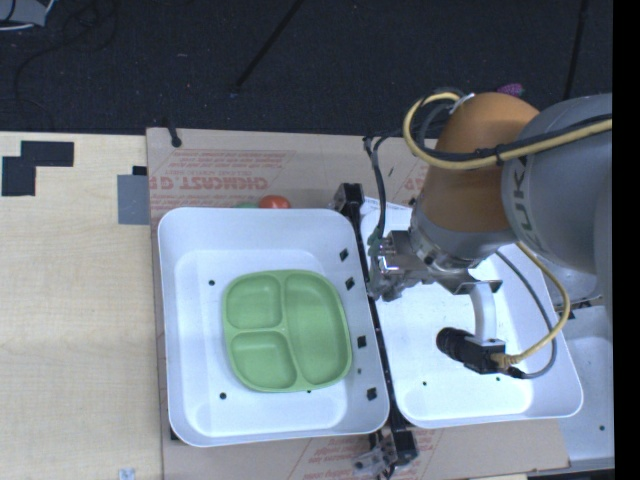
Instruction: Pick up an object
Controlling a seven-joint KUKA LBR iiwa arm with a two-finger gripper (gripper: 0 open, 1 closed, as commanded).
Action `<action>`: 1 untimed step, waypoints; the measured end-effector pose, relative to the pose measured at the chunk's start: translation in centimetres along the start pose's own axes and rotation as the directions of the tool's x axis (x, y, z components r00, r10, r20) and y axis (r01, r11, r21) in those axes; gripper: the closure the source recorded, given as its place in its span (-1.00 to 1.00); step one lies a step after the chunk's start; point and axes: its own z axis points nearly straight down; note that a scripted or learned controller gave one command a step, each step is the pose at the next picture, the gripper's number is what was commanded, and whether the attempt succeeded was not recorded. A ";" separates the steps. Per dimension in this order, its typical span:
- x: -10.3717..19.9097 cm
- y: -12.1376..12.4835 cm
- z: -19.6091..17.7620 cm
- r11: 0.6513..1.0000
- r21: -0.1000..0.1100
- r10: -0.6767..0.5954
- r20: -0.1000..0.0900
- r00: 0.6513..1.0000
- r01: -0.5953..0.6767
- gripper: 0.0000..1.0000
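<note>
While I hang over the right bin's (450, 400) left wall, I cannot tell how my jaws stand | target: green divided plate (288, 330), flat mid-floor of the left bin (185, 298) | my judgement: cross the wall, pinch a raised rim or divider, never the flat.

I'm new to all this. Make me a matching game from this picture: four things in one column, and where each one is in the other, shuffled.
Things:
1. green plate
2. red object
3. arm
4. grey square

Places:
A. over the right bin
B. on the bench, left of both bins
C. in the left bin
D. just beyond the left bin's far rim

Pairs: 1-C, 2-D, 3-A, 4-B
</note>
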 end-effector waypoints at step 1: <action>4.8 -0.8 -0.1 1.000 -0.001 0.001 0.001 1.000 -0.001 1.00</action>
